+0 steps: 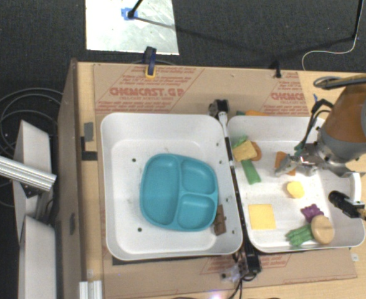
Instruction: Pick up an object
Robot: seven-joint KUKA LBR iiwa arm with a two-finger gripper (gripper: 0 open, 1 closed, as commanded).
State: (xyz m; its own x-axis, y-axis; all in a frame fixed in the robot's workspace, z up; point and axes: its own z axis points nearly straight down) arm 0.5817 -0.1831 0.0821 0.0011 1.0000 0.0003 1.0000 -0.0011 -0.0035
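Observation:
My gripper [290, 166] hangs low in the right bin [357, 232], near its middle, with the arm coming in from the right. An orange piece [280, 159] lies right at its left side, touching or nearly so. Just below the gripper sits a small yellow lump [295, 189]. A tan and yellow sandwich piece [246, 149] and a green stick [251, 172] lie to the left by the bin's wall. Along the front are a flat yellow square [262, 217], a purple piece [311, 212], a tan round piece [323, 229] and a green piece [299, 234].
The left bin [117, 136] holds a blue sectioned plate [179, 192]. A small brown item [220, 220] lies at that bin's right wall. A black part [343, 204] of the arm reaches over the right bin's right side. Cardboard [170, 86] lies behind both bins.

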